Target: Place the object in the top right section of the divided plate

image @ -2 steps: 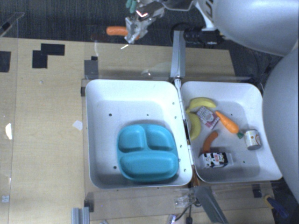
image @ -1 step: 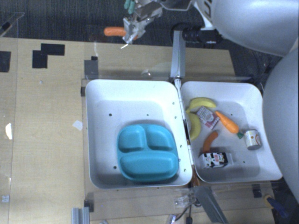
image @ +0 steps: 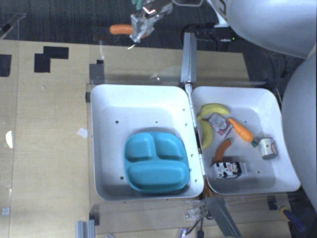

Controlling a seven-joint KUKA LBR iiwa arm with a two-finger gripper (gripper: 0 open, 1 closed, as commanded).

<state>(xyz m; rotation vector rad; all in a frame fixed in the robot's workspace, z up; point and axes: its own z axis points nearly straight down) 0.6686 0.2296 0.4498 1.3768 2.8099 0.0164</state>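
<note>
Arm: the grey KUKA arm (image: 267, 14) comes in from the upper right, its wrist held high above the back edge of the left bin.
Jaws: the gripper (image: 139, 28) sits above and behind the left bin's back wall; whether the jaws are open or closed cannot be told, and whether they grip anything cannot be told either.
Orange object: a small orange sausage-shaped piece (image: 120, 29) shows just left of the gripper, touching or overlapping it, well behind the left bin.
Divided plate: a blue divided plate (image: 156, 161) lies in the front half of the left bin (image: 106, 133), with two small sections at its back and one wide section at its front; nothing lies on it.
Right bin: the right bin (image: 282, 172) stands just beside the left bin, sharing the middle wall.
Right bin contents: a yellow banana (image: 207, 128) by the middle wall, a small printed packet (image: 219, 124) on it, a toy carrot (image: 242, 131) to the packet's right, a small tin can (image: 268, 148) near the bin's right wall, a red-orange sausage (image: 222, 149) in front of the banana, and a dark printed carton (image: 228, 169) near the front wall.
Tabletop: a tan tabletop (image: 44, 133) carries both bins, with black patches (image: 49, 57) to the far left of the left bin.
</note>
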